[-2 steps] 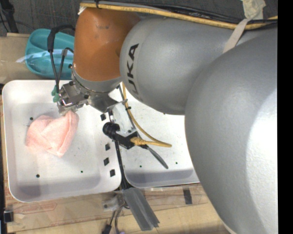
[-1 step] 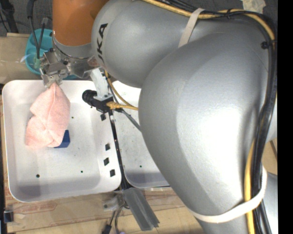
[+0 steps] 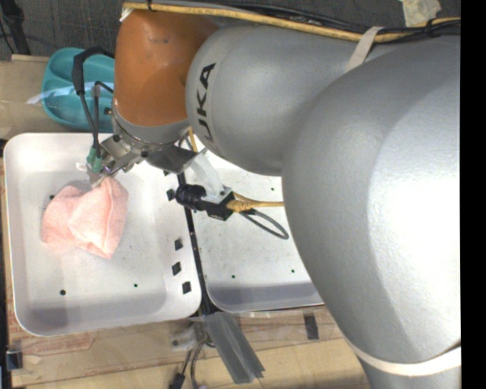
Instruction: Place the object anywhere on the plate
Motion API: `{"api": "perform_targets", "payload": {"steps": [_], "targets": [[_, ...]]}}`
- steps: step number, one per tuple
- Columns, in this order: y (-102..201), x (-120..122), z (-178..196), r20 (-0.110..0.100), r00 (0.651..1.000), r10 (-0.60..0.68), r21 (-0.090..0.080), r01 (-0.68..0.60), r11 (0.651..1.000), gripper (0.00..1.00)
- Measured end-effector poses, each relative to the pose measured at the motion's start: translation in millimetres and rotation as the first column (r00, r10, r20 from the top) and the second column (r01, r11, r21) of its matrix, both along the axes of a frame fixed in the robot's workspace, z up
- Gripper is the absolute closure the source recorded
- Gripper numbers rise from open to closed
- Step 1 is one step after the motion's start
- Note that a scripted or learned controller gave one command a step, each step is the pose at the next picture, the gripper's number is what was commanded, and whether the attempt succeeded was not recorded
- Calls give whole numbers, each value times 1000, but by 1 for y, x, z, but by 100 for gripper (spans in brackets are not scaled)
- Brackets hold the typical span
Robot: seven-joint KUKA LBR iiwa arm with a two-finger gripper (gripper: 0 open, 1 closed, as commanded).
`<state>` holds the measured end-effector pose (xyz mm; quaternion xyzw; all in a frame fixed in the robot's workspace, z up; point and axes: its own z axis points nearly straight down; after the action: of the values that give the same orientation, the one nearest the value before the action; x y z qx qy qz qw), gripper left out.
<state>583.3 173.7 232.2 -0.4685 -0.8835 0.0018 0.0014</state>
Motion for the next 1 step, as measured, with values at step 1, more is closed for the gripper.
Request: {"api": "perform_targets", "payload": {"steps": [1], "targets": [[-23,73,-44,1,999,42,0,-42,999,100]]}}
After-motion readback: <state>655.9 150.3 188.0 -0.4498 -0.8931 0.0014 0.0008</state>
